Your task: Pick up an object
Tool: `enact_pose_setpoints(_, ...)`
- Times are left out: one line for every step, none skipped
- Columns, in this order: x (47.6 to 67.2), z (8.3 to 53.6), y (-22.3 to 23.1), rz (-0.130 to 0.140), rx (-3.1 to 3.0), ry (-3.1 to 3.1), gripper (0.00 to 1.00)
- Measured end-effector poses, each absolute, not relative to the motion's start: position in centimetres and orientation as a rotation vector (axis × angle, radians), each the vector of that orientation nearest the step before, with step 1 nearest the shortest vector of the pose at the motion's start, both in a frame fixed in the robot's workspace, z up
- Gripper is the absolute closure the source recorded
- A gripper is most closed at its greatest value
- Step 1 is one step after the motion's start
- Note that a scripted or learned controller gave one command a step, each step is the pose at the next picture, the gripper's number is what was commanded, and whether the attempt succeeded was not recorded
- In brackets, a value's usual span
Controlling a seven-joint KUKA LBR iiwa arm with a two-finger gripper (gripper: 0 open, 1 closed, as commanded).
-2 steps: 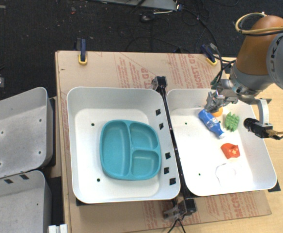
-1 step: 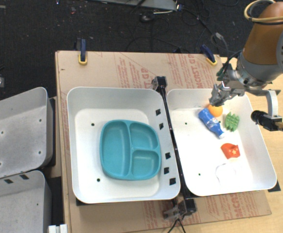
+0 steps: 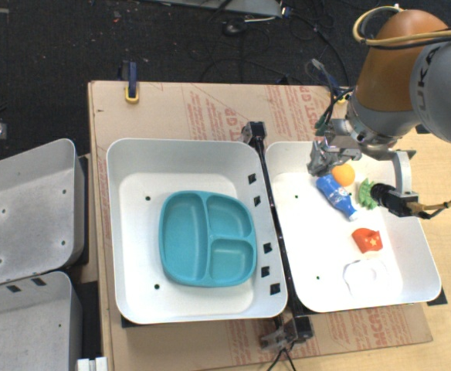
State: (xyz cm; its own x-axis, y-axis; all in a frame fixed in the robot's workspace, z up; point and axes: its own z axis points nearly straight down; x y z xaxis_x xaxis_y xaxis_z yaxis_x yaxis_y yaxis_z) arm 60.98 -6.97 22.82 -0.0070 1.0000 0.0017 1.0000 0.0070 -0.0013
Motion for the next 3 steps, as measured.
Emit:
enact_pose_setpoints(60.5, 23.8, -2.1, -0.002, -2.212, -2.229, 1.0)
enact_pose_setpoints(59.6, 24.4, 3.1, -0.002, -2.211, -2.229, 1.0)
enact_pose_setpoints(60.3, 24.6, 8.4, -0.004, -2.212, -2.231, 1.0)
